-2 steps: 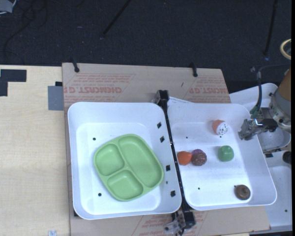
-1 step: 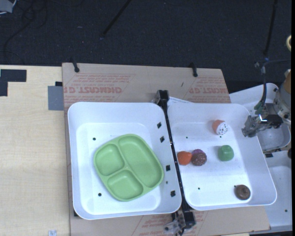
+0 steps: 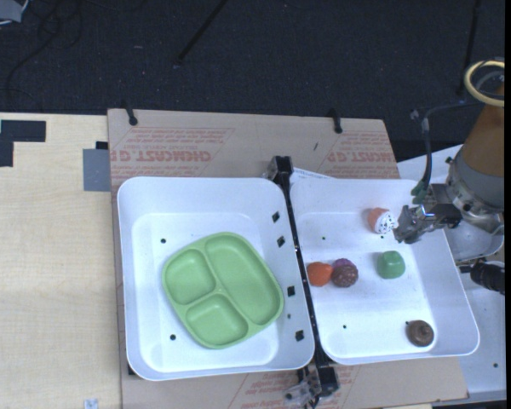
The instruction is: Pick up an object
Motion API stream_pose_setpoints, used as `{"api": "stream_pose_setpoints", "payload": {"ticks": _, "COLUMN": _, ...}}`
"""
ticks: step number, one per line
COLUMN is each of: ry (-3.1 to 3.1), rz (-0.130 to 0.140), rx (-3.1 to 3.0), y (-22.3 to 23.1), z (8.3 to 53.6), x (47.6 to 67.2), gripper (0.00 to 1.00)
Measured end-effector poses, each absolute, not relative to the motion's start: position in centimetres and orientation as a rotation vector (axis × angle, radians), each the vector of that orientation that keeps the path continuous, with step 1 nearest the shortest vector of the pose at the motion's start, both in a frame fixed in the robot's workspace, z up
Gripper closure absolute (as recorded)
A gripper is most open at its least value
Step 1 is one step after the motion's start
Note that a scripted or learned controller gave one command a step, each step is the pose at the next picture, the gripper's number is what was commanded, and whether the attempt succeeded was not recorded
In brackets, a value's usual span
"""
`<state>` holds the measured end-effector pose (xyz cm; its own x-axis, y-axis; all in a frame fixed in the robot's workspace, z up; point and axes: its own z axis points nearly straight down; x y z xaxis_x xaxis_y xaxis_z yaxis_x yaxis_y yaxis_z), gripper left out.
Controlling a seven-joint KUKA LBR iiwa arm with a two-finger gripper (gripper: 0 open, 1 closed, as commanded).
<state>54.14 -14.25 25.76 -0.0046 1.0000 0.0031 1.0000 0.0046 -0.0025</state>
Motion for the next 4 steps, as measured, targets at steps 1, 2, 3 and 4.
{"api": "stream_pose_setpoints", "payload": {"ticks": 1, "ry": -2.223, "rz": 0.000, "rx": -2.213, "y": -9.0, "z": 26.3, "x": 53.5, "gripper": 1.00}}
{"api": "stream_pose_setpoints", "payload": {"ticks": 2, "ry": -2.221, "rz": 0.003, "rx": -2.214, "y": -4.2, "z": 26.2, "x": 51.9, "gripper": 1.00}}
{"api": "stream_pose_setpoints", "payload": {"ticks": 3, "ry": -2.223, "rz": 0.003, "rx": -2.212, "y": 1.7, "z": 26.1, "x": 51.1, "gripper": 1.00}}
{"api": "stream_pose_setpoints", "payload": {"ticks": 4, "ry": -2.222, "rz": 0.005, "rx": -2.213, "y": 7.0, "z": 25.7, "x": 49.8, "gripper": 1.00}}
